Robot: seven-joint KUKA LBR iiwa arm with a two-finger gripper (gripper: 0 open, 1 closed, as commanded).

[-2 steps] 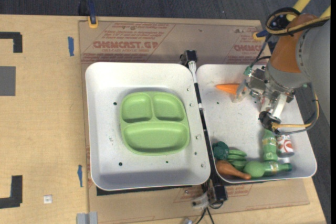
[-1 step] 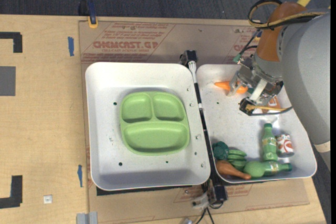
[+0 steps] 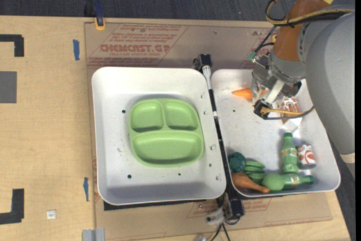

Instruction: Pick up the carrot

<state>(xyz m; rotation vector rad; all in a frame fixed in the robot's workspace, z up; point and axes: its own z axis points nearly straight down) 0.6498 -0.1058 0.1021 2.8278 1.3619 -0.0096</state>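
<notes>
A small bright orange carrot piece (image 3: 242, 93) lies in the right bin (image 3: 327, 144), near its upper left corner. My gripper (image 3: 260, 92) hangs just to the right of it, close above the bin floor, and its tip is hidden under the wrist. Nothing shows held in it. A longer brownish-orange tapered root (image 3: 250, 182) lies at the bin's near edge beside a dark green leafy toy (image 3: 236, 161).
The left bin (image 3: 107, 121) holds a green divided plate (image 3: 166, 131). In the right bin lie a green bottle (image 3: 289, 152), a second green bottle on its side (image 3: 286, 181), a red-and-white can (image 3: 306, 156) and a printed packet (image 3: 289, 105). The divider (image 3: 214, 121) runs between the bins.
</notes>
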